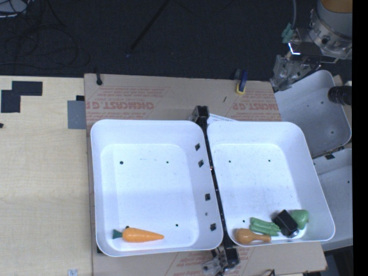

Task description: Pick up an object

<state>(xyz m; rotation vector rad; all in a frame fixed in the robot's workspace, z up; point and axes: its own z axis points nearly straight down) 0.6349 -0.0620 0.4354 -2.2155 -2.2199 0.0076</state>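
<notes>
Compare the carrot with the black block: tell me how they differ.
The carrot is orange, long and tapered; the black block is dark and boxy. The carrot lies alone in the left bin; the block sits among other items in the right bin. Both lie near the front wall.

Camera: single fixed view, above the bench, looking down at a slant.
Facing: toward 12 o'clock, where dark floor and cables lie past the bench.
Range: moderate; both bins fit whole.
Centre: left bin (103,154) and right bin (310,171) meet mid-frame.
Arm entry: gripper (287,73) at 1 o'clock, upper right corner.
Overlap: one view, nothing shared.
</notes>
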